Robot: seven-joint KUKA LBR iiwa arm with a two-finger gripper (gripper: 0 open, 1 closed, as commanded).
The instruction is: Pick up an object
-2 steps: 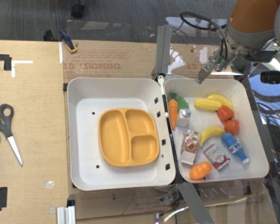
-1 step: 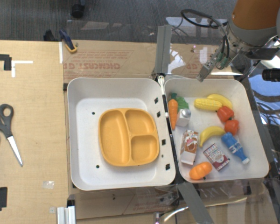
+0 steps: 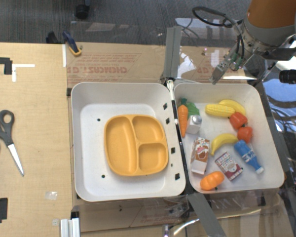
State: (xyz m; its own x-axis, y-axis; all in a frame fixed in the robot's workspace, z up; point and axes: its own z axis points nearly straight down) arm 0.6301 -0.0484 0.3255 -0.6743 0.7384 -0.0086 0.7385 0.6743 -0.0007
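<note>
Yellow moulded-plastic divided tray in left bin; tool opening unclear, cannot tell.

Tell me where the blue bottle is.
The blue bottle lies in the right bin, near its right wall, just below the red pepper and beside the small red carton.

We are looking down on a light wooden bench bearing two shallow white bins side by side, the left bin touching the right bin along one edge. Scissors are lying on the bench well to the left of them, and brown cardboard is lying behind the bins.
</note>
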